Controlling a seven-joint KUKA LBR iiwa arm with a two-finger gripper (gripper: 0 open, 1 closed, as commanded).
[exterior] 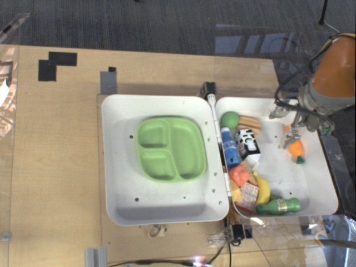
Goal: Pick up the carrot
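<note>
Orange and small, the stubby plastic carrot [296, 148] lies on the smooth floor of the right shallow white bin [317, 191], near its right wall and well apart from the clutter heaped along the bin's left side. Its long axis runs at a slant, the orange end up and to the left, the dark green leafy tip down and to the right. Its surface looks glossy and tapered.

Just above it hangs the grey metal claw [293, 130] of the grey arm with the rounded orange band [336, 65]; whether the claw is released or clenched cannot be told, and the carrot appears to rest on the bin floor beside it.

Along the left side lie a round green ball [229, 119], a blue plastic bottle [230, 148], a curved yellow banana [263, 190] and a glossy green bottle [280, 206] lying on its side.

In the left white bin [119, 204] sits a pale green moulded tray with three compartments [170, 148]. Both bins rest on the light wooden tabletop [55, 177].
</note>
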